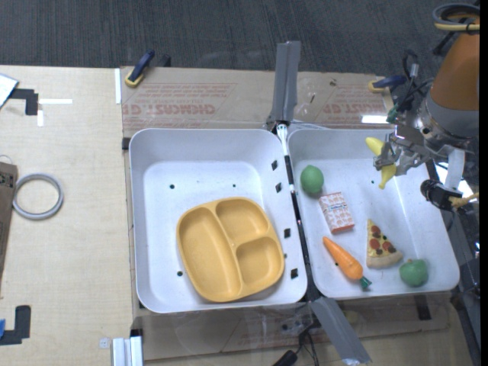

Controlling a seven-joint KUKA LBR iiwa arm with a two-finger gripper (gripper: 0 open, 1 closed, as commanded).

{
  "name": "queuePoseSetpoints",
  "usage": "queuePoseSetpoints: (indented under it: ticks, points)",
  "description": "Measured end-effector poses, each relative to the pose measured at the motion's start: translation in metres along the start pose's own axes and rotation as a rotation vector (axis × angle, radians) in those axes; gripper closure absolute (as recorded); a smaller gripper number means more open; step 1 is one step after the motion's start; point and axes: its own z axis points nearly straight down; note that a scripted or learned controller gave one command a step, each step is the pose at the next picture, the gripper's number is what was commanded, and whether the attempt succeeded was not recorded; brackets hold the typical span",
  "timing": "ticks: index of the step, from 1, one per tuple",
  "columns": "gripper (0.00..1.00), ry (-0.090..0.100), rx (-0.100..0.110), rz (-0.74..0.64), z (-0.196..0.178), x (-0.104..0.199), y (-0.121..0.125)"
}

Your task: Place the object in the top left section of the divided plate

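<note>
A yellow divided plate (229, 248) lies in the left bin (152, 166), with one long section on its left and two smaller ones on its right. My gripper (395, 158) is over the upper right part of the right bin (343, 139). It is shut on a yellow banana (386, 177), whose two ends stick out above and below the fingers. The plate's sections hold nothing.
In the right bin lie a green ball (311, 179), a small red and white box (336, 212), an orange carrot (344, 260), a pizza slice (380, 245) and a green apple (413, 272). A tape roll (34, 196) lies on the bench at the left.
</note>
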Motion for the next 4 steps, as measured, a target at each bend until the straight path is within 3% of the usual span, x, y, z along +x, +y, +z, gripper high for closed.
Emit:
queuePoseSetpoints:
  ticks: [1, 2, 3, 4]
  points:
    - [1.0, 0.0, 0.001, 0.299, 0.014, 0.069, 0.043]
    - [1.0, -0.001, 0.002, 0.452, 0.017, 0.096, 0.034]
    - [1.0, -0.001, 0.001, 0.62, -0.121, 0.118, 0.011]
    - [1.0, -0.006, 0.004, 0.614, -0.127, 0.118, 0.01]
